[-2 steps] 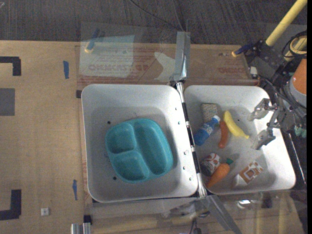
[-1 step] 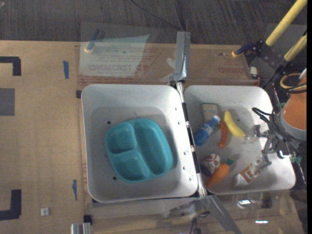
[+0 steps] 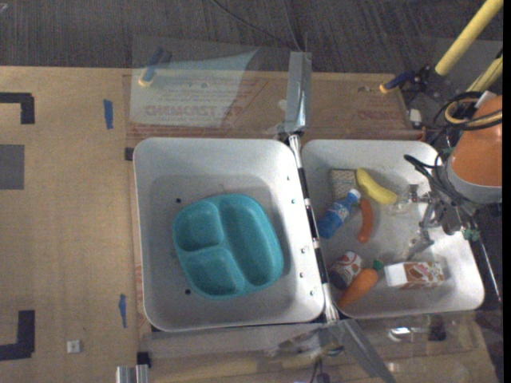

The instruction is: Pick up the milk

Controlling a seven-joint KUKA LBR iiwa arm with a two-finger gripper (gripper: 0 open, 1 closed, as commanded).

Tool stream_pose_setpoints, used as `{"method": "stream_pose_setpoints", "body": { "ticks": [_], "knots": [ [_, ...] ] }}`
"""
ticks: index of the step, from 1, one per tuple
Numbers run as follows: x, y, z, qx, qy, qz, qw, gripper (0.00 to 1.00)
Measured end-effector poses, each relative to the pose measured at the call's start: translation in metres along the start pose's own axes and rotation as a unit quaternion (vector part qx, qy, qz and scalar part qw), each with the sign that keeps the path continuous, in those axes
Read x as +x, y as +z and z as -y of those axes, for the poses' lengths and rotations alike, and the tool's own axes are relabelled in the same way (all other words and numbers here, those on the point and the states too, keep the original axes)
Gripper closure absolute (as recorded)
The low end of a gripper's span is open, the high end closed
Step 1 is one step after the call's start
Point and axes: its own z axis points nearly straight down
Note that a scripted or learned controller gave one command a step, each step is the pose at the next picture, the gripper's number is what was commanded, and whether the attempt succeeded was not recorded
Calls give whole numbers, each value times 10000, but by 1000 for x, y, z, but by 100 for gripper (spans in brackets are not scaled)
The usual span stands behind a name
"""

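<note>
milk carton (image 3: 414, 274) lies on its side at 5 o'clock in the right bin (image 3: 471, 294), long axis 9-to-3, white end at 9. carrot (image 3: 358, 286) near at 9 o'clock, small can (image 3: 345, 266) beyond. gripper (image 3: 437, 219) hangs at 12 o'clock of it, apart; finger state: cannot tell.

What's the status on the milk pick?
Gripper above right bin, nothing held. Milk lying flat just below it. Carrot close beside.
</note>
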Motion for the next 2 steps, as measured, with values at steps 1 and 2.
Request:
{"method": "stream_pose_setpoints", "body": {
  "ticks": [1, 2],
  "knots": [
    [24, -1, -39, 0, 469, -6, 9989, 0],
    [24, -1, -39, 0, 470, -6, 9989, 0]
  ]
}}
